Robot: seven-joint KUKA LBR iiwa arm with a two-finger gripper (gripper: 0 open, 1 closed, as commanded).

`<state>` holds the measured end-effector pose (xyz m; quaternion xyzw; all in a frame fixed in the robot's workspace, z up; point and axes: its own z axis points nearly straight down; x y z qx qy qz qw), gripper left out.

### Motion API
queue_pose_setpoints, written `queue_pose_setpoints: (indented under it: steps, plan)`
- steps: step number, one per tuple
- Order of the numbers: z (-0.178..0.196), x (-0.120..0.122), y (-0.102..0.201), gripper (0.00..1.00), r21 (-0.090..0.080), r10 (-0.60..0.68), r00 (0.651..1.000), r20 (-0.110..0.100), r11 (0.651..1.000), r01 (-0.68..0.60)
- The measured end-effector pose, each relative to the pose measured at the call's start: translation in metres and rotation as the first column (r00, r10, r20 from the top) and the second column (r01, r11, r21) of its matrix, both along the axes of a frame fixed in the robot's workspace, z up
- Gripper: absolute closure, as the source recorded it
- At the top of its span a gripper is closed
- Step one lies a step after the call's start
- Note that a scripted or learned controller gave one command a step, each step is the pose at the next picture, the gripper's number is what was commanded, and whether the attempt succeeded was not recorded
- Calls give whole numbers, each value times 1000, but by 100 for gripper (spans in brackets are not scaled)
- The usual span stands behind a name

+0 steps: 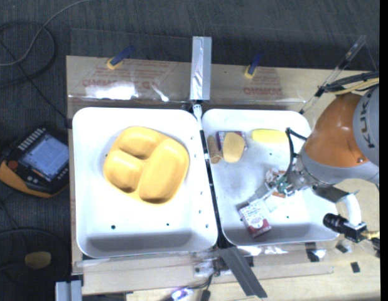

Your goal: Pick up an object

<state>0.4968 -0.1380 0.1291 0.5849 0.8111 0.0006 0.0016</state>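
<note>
Packet: small red-and-white packet lies flat, near front wall of right bin.
Claw: my gripper hangs just above-right of it; finger spread unreadable.
Reason: likely lining up a grab.

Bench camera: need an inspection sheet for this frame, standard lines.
Surface: wooden bench bearing a left bin and a right bin, side by side.
Job's things: large yellow lumpy object in the left bin; red-and-white packet, tan round item and pale yellow item in the right bin.
Clutter: clips on the bench's far edge.
Hand: hand low over the right bin, near the packet; finger state unclear.
Cables: cable on the floor, upper left.
Surroundings: dark carpet; handheld controller on the left.
</note>
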Motion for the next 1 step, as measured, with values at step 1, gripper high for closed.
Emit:
queue_pose_setpoints:
  steps: [1]
  plan:
    - [-19, 43, -33, 0, -5, -69, 996, 48, 998, 70]
